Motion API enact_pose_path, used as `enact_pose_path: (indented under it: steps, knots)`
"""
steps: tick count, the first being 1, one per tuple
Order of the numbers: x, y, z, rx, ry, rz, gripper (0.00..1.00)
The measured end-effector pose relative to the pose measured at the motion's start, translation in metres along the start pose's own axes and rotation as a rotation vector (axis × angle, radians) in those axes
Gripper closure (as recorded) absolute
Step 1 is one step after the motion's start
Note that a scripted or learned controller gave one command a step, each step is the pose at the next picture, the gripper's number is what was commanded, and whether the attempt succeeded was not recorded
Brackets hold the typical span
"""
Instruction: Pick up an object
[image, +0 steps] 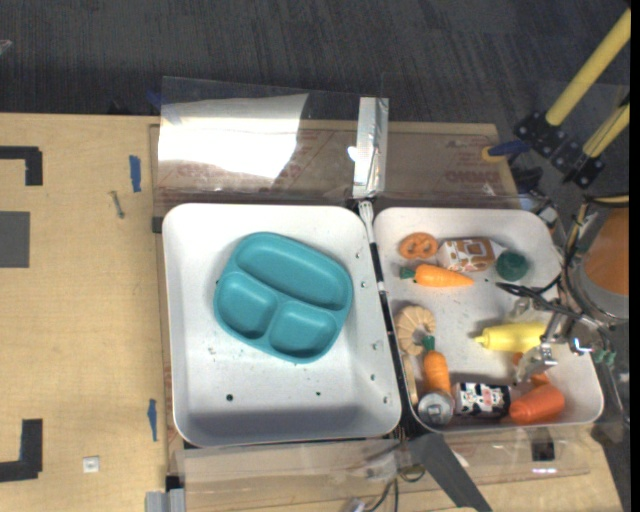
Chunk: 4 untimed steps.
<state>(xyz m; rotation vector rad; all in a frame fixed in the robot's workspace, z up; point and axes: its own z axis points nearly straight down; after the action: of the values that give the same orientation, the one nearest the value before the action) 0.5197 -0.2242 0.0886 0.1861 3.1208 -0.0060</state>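
Teal sectioned plastic tray (284, 294) in left bin (190, 330), fingers (545, 352) unclear over glossy yellow toy (512, 336)

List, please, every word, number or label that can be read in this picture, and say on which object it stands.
None can be read.
Cardboard sheet behind the bins: red print, too blurred to read.
Small carton in the right bin: printed front, too small to read.
Black and white can: pattern, no legible letters.
Teal tray in the left bin: no text.
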Motion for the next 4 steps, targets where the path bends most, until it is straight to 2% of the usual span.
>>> enact_pose_path:
  steps: [1, 2, 3, 4]
  knots:
    - [-0.003, 0.001, -0.012, 0.001, -0.010, 0.000, 1.00]
    - [-0.044, 0.044, -0.145, -0.002, -0.005, 0.007, 1.00]
    - [-0.110, 0.079, -0.154, -0.004, 0.006, -0.005, 1.00]
    - [-0.135, 0.096, -0.174, -0.004, 0.004, -0.021, 1.00]
